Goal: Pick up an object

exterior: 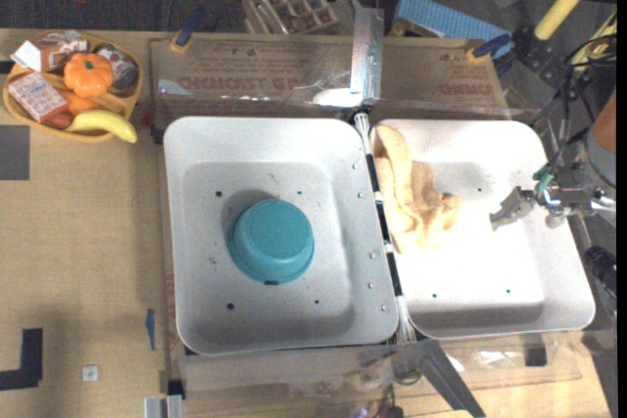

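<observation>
Teal bowl (272,241), seemingly pale-yellow cloth (411,194)

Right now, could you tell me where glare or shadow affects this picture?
In the camera view, glare washes out the clear sheet behind the bins; the teal bowl casts a soft shadow in the left bin; the gripper looks slightly blurred over the right bin.

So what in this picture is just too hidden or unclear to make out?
- Tool, camera view: small and blurred, so its state is unclear.
- Teal bowl in the left bin: it lies upside down, hiding whatever may be beneath.
- Yellow cloth in the right bin: crumpled, its folds hide its underside.
- Basket at the bench's left: small packets, labels too small to read.
</observation>
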Tool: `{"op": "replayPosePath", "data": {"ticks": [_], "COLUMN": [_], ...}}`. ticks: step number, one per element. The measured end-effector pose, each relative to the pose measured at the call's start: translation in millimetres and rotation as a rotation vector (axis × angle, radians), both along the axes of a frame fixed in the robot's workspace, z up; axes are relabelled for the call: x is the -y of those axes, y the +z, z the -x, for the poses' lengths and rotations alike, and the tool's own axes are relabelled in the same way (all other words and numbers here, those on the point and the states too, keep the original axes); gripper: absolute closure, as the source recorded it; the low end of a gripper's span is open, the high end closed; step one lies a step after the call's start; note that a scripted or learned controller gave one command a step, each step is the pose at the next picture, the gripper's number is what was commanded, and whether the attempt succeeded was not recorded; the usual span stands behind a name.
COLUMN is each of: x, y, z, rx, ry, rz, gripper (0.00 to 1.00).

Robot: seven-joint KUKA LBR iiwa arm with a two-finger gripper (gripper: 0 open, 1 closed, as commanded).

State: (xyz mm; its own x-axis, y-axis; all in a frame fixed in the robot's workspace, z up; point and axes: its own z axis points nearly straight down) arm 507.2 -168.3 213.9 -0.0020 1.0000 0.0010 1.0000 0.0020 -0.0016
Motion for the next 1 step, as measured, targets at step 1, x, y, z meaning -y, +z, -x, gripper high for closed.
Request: {"op": "replayPosePath", "data": {"ticks": [1], "x": [-44.8], "y": [-27.5], "z": [-61.4], "rx": [0.004], "ry": [0.147], "rz": [0.002], "gripper": [0.00]}}
